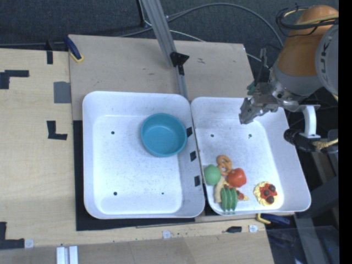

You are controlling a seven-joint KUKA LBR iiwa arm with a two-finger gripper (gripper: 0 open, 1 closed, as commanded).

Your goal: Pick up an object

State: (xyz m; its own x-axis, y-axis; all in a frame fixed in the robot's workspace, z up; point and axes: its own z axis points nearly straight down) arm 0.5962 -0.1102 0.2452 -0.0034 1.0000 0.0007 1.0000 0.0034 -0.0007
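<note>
The gripper (246,117) hangs over the far end of the right bin (286,139) with nothing between its fingers; whether it is spread or closed cannot be told from this view. The candidate objects lie clustered at the near end of that bin, well apart from the gripper: a green ball (212,174), a pretzel (224,161), a red pepper (236,177), a green vegetable (229,198) and a yellow piece (265,193), while a blue bowl (163,135) sits in the left bin (104,164). Because several items touch, a descent there risks pinching two at once, or nudging the round ball aside.
</note>
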